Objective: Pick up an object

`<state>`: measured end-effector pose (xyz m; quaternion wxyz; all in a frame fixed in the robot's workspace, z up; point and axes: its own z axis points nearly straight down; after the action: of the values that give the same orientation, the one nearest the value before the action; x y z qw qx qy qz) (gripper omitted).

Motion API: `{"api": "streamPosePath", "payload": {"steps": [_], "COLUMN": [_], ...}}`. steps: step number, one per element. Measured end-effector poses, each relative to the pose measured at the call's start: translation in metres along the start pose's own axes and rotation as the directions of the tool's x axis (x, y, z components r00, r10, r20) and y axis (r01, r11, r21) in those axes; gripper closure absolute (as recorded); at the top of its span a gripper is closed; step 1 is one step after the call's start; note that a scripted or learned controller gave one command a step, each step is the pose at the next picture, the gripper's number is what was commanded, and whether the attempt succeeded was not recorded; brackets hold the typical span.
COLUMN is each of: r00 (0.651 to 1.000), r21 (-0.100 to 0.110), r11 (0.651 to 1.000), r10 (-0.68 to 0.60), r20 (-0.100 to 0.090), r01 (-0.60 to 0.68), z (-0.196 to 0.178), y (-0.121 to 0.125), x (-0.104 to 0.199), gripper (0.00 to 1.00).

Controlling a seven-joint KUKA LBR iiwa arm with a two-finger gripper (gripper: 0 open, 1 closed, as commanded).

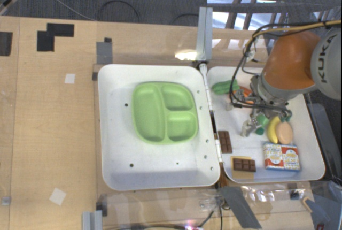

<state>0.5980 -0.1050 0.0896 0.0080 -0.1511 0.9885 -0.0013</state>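
"KUKA", partly cut, on arm (320, 58)

left bin (112, 170): divided plate (163, 112) | right bin (315, 162): box (281, 157), chocolate bar (243, 165)

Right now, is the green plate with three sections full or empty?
Empty. The green divided plastic plate lies flat in the left white bin, and all three of its compartments show only bare green.

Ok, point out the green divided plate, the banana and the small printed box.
green divided plate (163, 111), camera view, on the ridge between its compartments, left bin.
banana (273, 130), camera view, mid-body, right bin.
small printed box (281, 156), camera view, centre of its top face, right bin.
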Motion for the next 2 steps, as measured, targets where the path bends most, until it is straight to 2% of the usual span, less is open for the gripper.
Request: {"api": "streamPosePath", "payload": {"steps": [1, 2], "r00": [1.000, 0.996], "r21": [0.001, 0.002], "r11": [1.000, 0.996], "r10": [-0.003, 0.086], "r20": [-0.001, 0.000], "r01": [0.003, -0.086], "z": [-0.002, 0.000], "y": [-0.012, 0.020], "x": [0.048, -0.012], "gripper": [0.00, 0.00]}}
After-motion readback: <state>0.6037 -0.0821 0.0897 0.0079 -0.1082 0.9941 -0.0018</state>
